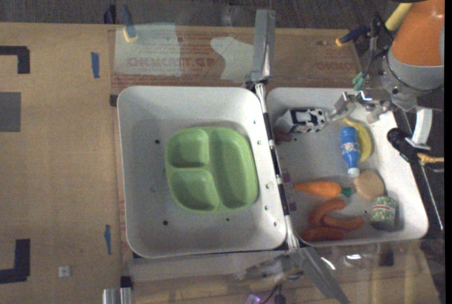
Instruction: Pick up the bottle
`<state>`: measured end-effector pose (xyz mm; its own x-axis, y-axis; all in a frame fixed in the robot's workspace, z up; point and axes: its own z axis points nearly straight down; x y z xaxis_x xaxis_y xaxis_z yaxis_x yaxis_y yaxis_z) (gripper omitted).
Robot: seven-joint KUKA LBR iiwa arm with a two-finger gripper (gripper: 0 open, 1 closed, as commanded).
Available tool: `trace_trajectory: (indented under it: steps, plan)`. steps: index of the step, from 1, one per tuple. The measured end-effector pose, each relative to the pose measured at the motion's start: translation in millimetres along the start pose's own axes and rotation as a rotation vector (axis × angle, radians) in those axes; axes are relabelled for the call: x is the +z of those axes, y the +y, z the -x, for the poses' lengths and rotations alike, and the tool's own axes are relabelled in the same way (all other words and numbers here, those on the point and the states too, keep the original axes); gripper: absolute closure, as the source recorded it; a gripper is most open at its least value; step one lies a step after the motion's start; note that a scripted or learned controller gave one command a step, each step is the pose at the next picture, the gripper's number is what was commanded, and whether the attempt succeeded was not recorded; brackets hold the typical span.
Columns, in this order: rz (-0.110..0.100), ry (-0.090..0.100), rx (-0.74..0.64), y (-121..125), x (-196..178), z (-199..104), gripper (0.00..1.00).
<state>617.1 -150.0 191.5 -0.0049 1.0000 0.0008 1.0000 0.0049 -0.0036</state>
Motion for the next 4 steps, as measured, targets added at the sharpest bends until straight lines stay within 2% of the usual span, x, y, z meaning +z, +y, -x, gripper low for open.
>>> trace_trajectory:
  steps: [1,2,3,4]
  plan:
    - [0.011,0.002,0.133,5,92,32,0.00]
    - [0.007,0.000,0.133,5,86,33,1.00]
    - [0.020,-0.004,0.002,40,99,49,1.00]
    - [0.019,0.004,-0.231,40,99,64,1.00]
